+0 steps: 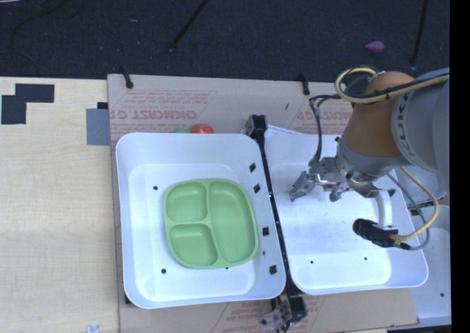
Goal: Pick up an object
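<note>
In the left bin [139, 177], a pale green divided plate [211, 223] lies flat on the white floor, its three compartments facing up (two smaller ones toward the left side, one long one on the right). It sits roughly centred, clear of the bin's walls. Just beyond the far rim of this bin, a small orange-red object [202, 129] rests on the cardboard sheet [161, 107] that covers the surface, and a bit of green shows beside it, too hidden to identify.

The arm [400, 129] reaches in from the right, its orange band above the wrist, and hangs over the right bin [345, 273]. The claw [317, 186] is low over that bin's far half, near the divider between the two bins. Its metal fingers [299, 189] appear spread apart, with nothing seen between them. The plate is well apart from the claw, across the divider. A black cable fitting [374, 233] hangs beside the wrist over the right bin.
</note>
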Motion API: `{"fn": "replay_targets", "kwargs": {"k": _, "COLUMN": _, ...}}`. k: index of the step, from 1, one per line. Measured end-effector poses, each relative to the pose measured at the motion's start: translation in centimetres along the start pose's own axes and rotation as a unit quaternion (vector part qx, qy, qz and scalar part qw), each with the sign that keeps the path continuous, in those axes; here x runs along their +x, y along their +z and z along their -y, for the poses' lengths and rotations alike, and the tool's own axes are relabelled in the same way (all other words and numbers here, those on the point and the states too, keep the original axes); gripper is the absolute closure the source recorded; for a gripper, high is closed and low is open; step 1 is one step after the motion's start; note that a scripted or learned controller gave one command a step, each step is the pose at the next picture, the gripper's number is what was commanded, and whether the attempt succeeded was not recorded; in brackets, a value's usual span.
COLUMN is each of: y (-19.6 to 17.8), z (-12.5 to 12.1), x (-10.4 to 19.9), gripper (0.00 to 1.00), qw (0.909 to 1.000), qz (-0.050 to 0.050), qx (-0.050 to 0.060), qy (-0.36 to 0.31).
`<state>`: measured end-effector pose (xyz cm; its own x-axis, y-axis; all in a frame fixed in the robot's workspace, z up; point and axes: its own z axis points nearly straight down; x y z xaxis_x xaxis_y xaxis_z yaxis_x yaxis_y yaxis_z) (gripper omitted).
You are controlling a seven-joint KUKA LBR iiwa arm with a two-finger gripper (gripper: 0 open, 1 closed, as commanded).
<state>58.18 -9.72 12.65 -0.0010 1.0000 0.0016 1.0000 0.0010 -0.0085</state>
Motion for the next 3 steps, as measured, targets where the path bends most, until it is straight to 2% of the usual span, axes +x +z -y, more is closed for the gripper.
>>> {"fn": "replay_targets", "kwargs": {"k": 1, "y": 4.1, "z": 0.0, "x": 0.1, "gripper": 0.00, "qw": 1.0000, "qz": 0.000, "qx": -0.002, "qy": 0.001}}
{"fn": "replay_targets", "kwargs": {"k": 2, "y": 2.9, "z": 0.0, "x": 0.0, "gripper": 1.00, "qw": 1.0000, "qz": 0.000, "qx": -0.002, "qy": 0.003}}
{"fn": "replay_targets", "kwargs": {"k": 3, "y": -1.3, "z": -0.2, "x": -0.3, "gripper": 1.00, "qw": 1.0000, "qz": 0.001, "qx": -0.004, "qy": 0.003}}
